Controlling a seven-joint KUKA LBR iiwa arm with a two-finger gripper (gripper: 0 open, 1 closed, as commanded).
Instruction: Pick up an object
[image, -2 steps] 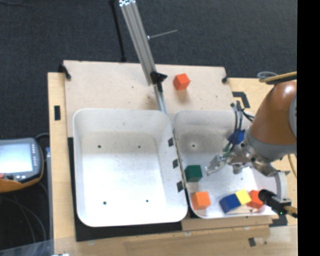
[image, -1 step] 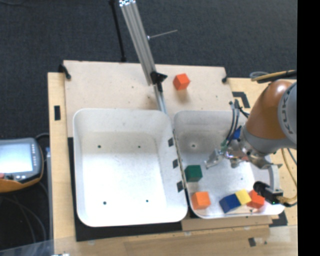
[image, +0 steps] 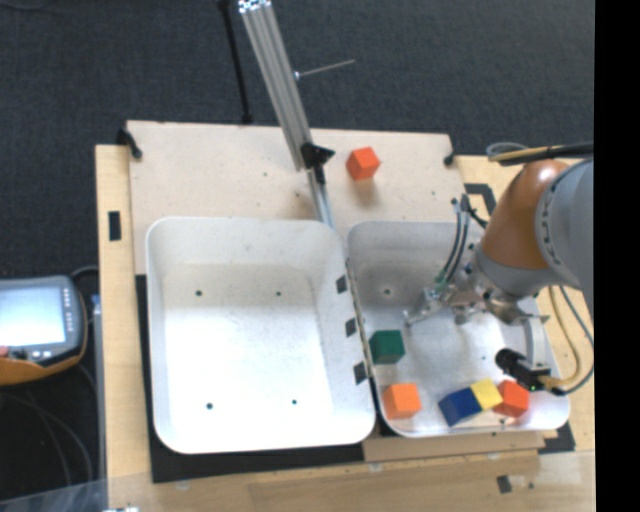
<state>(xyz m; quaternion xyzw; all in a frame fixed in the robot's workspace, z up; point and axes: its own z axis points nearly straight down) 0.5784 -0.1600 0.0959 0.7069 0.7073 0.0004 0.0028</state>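
Several cubes lie in the right bin (image: 400, 245). A green cube (image: 387, 346) sits near its left wall, and an orange cube (image: 403, 399) lies in front of it. Along the front rim, a blue cube (image: 460, 405), a yellow cube (image: 487, 392) and a red-orange cube (image: 514, 397) are bunched together. My gripper (image: 440, 303) hangs low over the middle of the right bin, up and to the right of the green cube, with nothing seen in it. The grey arm with its orange band (image: 520, 215) hides the bin's right side.
The left bin (image: 160, 300) stands beside the right one. Another orange cube (image: 363, 163) rests on the bench behind the bins, next to a slanted metal rail (image: 285, 90). A handheld pendant (image: 35, 325) lies off the bench at the left.
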